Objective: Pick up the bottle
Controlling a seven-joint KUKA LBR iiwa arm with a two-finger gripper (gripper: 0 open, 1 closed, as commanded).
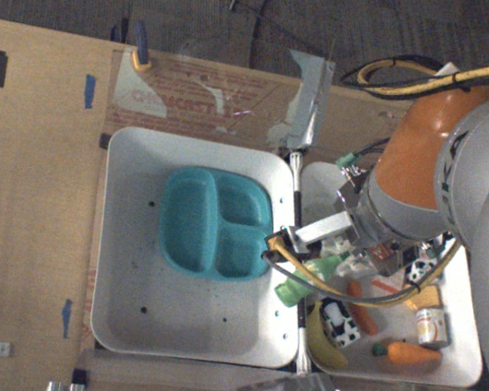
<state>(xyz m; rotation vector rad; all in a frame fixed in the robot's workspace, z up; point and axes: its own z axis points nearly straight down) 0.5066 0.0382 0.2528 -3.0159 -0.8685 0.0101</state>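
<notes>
Finds the bottle [296, 286], green and lying on a slant, at the left wall of the right bin [465, 369], with its cap end toward the ridge between the two bins. Places the gripper [346, 255] low over that same side, just right of the bottle and a little farther back. Cannot tell whether the gripper is spread or closed, or whether anything sits in it, with so much wrist and cable in the way. Judges the grasp as not yet proven.

Expects trouble mainly from crowding. Notes a black-and-white toy [340, 324] and a yellow bowl [323, 344] just on the near side of the bottle, with small orange bits close on the right. Risks closing on a neighbour instead, or pinching bottle and neighbour together and dropping both on the lift.

Risks a slip as well: looks round and smooth, so likely to roll or squirt free if gripped off-centre or near the cap. Could then hop the ridge into the left bin [123, 244], toward the teal plate [217, 223].

Risks also a scrape against the bin wall, given how tight the bottle lies to it. Sees little danger from the carrot [410, 355] and small jar [432, 327], well apart at the near right.
</notes>
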